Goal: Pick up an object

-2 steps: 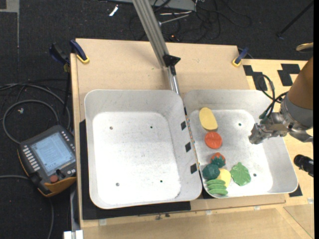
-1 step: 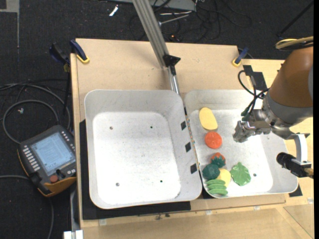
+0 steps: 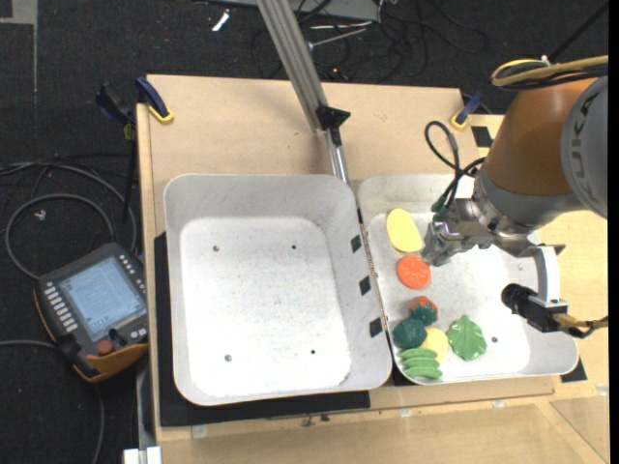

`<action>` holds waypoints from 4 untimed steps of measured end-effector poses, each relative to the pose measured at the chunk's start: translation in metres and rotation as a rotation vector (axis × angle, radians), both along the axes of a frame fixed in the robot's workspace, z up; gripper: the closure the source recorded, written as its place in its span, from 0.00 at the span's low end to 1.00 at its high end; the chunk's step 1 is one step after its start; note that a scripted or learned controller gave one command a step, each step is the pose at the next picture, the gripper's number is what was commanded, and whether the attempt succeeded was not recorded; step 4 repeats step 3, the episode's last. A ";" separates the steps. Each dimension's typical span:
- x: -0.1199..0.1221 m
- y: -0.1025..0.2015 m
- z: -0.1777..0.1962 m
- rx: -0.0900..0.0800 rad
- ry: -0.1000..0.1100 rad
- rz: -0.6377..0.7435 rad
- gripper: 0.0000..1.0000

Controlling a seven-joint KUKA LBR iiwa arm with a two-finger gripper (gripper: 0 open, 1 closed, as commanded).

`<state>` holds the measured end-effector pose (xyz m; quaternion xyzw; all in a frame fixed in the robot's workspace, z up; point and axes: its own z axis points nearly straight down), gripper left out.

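Several toys crowd below the claw [image 3: 437, 251]; orange piece [image 3: 414, 273] sits right beside it. Can't tell claw state; crowding risks a glancing miss.

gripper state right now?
Gripper: cannot be told. It sits low in the right bin, beside the orange toy; no object visibly held.

teach pendant [image 3: 92, 307] on floor, left | cables [image 3: 39, 211] beside it | blue-yellow clamps [image 3: 155, 101] on bench corners
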<state>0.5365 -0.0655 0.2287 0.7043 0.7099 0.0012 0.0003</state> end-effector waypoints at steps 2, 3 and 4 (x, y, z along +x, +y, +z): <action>0.005 0.116 0.016 0.001 0.001 0.001 1.00; 0.010 0.162 0.017 0.000 0.001 0.000 1.00; 0.010 0.162 0.017 0.000 0.001 0.000 1.00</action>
